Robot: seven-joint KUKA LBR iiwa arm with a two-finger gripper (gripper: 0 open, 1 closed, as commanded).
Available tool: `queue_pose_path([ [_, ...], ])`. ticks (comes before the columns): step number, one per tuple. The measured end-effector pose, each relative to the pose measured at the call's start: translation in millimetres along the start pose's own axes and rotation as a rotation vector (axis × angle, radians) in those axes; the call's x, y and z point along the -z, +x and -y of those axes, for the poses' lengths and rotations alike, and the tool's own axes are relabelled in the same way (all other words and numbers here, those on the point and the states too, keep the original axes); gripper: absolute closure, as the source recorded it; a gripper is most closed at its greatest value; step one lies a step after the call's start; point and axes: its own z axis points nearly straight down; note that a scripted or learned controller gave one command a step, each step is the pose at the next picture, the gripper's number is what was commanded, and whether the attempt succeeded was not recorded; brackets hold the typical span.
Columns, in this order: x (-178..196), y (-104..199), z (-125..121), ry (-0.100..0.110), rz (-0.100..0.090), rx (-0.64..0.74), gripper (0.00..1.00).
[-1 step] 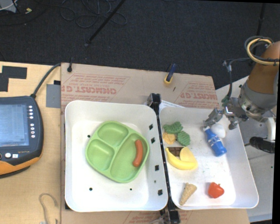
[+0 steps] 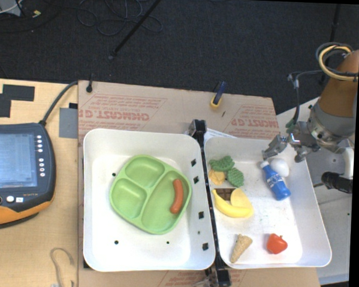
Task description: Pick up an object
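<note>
- Arm [image 2: 337, 88]: cut off by the frame edge at 3 o'clock.
- Teach pendant [image 2: 13, 167]: left portion cut off at 9 o'clock.
- Brown item [image 2: 223, 193]: mostly hidden under the banana [image 2: 233, 205]; identity indeterminate.
- Pendant screen text: too small to read.

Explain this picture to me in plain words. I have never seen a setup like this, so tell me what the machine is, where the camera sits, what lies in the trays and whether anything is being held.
One camera looks down at a slant on a bench. The machine at the right is a robot arm, grey with an orange band, ending in a two-finger gripper that hangs over the top of the right bin.

The left bin holds a green divided plate with a toy sausage in one compartment. The right bin holds a blue bottle with a white cap, green leafy toy food, a banana, an ice-cream cone and a red toy piece.

The gripper sits just above the bottle's cap; I cannot see it holding anything. The grey tablet-like box at the far left is probably the arm's control pad.
</note>
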Motion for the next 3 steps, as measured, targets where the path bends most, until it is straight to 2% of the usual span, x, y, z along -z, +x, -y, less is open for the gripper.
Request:
queue_pose_path([
  [2, -102.8, 12.4, 3.4, 0.006, -0.003, 0.004, 0.00],
  [3, -89.5, 11.8, 2.2, 0.002, -0.001, 0.006, 1.00],
])
